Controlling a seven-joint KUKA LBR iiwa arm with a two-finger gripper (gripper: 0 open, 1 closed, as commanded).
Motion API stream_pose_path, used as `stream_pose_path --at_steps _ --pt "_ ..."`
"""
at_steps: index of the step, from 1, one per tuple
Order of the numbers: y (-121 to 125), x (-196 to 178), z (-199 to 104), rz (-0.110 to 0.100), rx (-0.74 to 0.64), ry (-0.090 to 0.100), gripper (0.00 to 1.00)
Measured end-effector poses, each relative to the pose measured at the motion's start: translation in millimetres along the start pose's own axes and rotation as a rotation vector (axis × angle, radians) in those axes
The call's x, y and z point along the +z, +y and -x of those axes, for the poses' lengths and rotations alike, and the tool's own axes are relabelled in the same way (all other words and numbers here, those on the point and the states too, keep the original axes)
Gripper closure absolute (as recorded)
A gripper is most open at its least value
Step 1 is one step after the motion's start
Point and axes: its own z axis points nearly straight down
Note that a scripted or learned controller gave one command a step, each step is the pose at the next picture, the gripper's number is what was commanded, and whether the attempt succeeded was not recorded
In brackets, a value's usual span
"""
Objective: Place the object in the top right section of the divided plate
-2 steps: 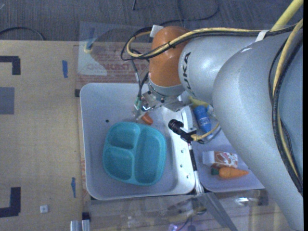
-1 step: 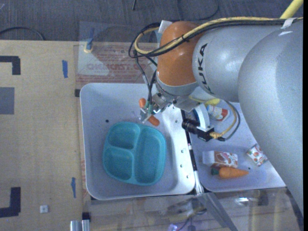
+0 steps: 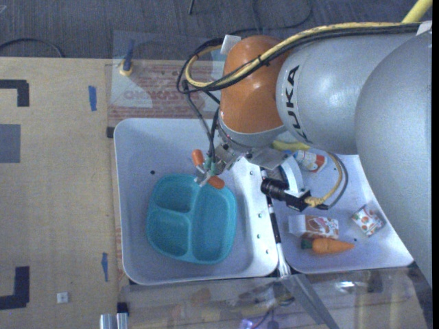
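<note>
Two white bins (image 3: 130, 204) side by side on the table (image 3: 55, 184), teal divided plate (image 3: 192, 221) in the left bin. Over the plate's top right rim, gripper (image 3: 208, 171) beside a small orange object (image 3: 217, 181); whether clenched or released, impossible to tell. Toward the right bin's near edge, toy carrot (image 3: 329, 246).

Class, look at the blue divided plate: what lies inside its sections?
The blue divided plate shows bare sections. At its top right rim, the gripper and a small orange object cover part of it, so that corner stays hidden.
</note>
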Motion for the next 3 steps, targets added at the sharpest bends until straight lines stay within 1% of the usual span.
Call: stream_pose_path --at_steps 1,2,3 --pt "30.4 -38.0 -51.3 0.003 -0.13 -0.003 1.0" --pt "56.2 -43.1 -30.3 0.004 -0.34 -0.004 1.0" --pt "-4.6 -50.9 7.9 0.002 -0.492 -0.002 1.0"
